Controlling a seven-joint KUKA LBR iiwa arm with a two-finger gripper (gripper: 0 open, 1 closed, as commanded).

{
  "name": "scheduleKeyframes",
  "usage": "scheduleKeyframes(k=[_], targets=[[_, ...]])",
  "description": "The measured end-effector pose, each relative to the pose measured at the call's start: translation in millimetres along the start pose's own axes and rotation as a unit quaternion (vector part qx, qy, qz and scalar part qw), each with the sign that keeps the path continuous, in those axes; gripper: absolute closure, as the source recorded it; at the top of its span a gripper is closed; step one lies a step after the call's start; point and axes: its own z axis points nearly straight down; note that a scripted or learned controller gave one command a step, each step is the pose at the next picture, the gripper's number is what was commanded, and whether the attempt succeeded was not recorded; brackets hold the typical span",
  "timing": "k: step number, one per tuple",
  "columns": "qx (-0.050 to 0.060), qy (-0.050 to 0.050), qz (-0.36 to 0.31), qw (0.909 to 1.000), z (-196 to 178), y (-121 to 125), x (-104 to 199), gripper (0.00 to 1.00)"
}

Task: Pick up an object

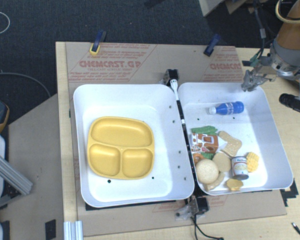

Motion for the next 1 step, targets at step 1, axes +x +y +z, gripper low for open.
scheduleKeyframes(k=[1], targets=[[0.0, 0.0, 0.0, 1.0, -50.1, 10.5, -3.9, 1.0]])
